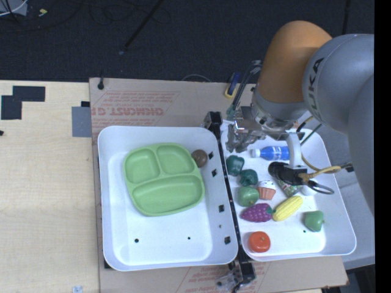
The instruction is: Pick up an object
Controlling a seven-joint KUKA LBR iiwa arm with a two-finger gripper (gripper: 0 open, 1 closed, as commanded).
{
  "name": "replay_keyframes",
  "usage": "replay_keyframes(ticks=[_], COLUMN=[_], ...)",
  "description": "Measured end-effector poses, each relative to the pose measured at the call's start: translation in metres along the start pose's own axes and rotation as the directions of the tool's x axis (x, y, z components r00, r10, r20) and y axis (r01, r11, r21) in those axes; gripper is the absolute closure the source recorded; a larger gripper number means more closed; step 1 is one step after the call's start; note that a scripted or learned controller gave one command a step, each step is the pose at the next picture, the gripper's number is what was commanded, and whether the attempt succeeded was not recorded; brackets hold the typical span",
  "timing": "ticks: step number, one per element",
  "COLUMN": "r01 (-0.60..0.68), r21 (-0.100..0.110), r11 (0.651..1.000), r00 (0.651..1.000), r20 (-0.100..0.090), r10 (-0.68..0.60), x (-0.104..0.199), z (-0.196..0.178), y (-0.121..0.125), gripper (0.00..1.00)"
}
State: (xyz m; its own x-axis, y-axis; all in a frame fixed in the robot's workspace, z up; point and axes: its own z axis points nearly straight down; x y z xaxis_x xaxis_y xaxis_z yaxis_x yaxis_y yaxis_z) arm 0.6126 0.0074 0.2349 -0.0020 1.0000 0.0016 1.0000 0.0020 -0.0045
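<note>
A: What's the biggest thing there?
B: The grey arm (342, 84) with its orange band, reaching in from the right over the far end of the right bin (342, 240). Under both bins lies the bench (43, 194), pale wood with a brown cardboard sheet on it.

A: And the left bin?
B: The left bin (122, 237) carries a green divided tray (164, 179), three compartments, lying toward the far side. A small brown ball (199, 157) sits just beside the tray's far right corner.

A: Where's the claw?
B: The claw (239, 138) hangs at the far left corner of the right bin, close to the divider. Whether it's clenched or released, I cannot tell.

A: Things to pick?
B: All in the right bin: a blue and white bottle (270, 152) near the claw, a yellow corn cob (287, 208), purple grapes (256, 212) touching it, a green apple (248, 195), two dark teal pieces (242, 171), a cupcake (267, 191), a green pepper (313, 221) and an orange tomato (259, 242) nearest the camera
</note>
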Motion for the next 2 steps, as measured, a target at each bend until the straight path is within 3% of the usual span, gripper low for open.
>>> replay_keyframes(ticks=[2], r01=[-0.001], r21=[-0.003], r11=[1.000], r00=[1.000], r20=[0.001], r10=[0.001], x=[0.0088], z=[-0.0013], y=[0.0050], gripper=[1.00])
